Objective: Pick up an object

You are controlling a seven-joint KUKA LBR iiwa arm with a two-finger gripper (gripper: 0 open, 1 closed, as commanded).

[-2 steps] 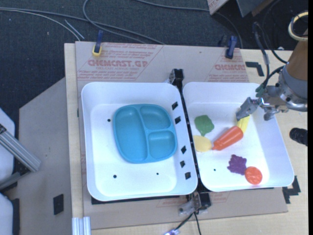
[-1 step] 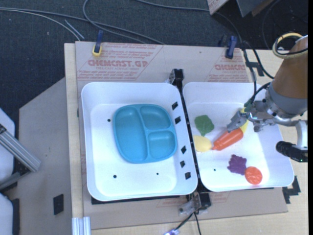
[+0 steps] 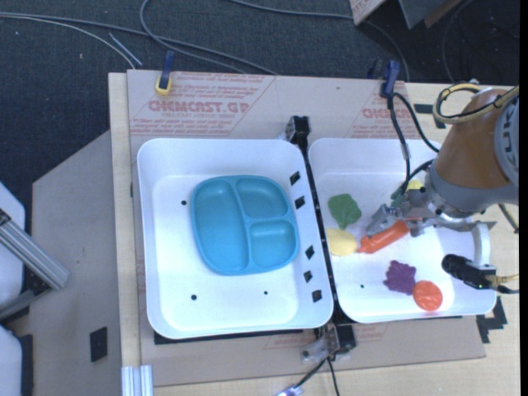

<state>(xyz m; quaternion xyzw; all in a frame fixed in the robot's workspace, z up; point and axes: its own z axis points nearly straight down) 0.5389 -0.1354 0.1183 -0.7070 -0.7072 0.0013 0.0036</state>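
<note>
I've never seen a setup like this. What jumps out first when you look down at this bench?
The blue divided plate stands out, lying alone in the left bin. In the right bin lie bright toy foods: a green piece, a yellow one, an orange carrot, purple grapes and a red-orange fruit. The grey and orange arm reaches in from the right, its gripper right at the carrot.

My bins (image 3: 165, 221) look like smooth, glossy white plastic; the blue tray (image 3: 243, 223) seems matt plastic; the bench board (image 3: 247, 106) looks like paper-faced sheet.
</note>
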